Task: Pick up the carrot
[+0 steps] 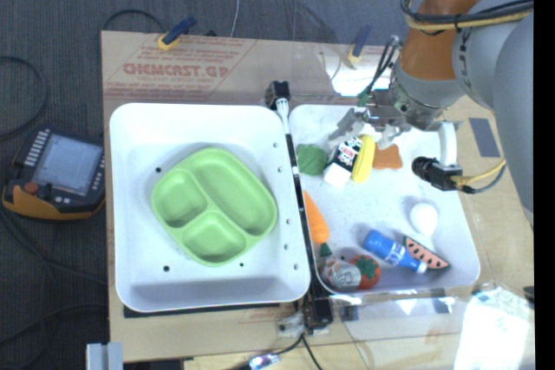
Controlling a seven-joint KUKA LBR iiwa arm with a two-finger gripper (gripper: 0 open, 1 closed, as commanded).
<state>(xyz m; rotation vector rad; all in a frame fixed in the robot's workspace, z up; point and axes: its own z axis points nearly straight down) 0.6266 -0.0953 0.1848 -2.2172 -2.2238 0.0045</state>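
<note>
- Carrot (316, 219): we are seeing it lying by the right bin's (451, 269) left wall, ungrasped.
- Jaws (368, 124): hovering well apart from it; state we cannot tell.

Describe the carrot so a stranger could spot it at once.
Look in the right-hand white bin, along its left wall, next to the divider between the two bins. The carrot lies there, a slim orange taper, below the green leafy piece and above the cluster with the tomato. It is the orange piece against that wall.
</note>
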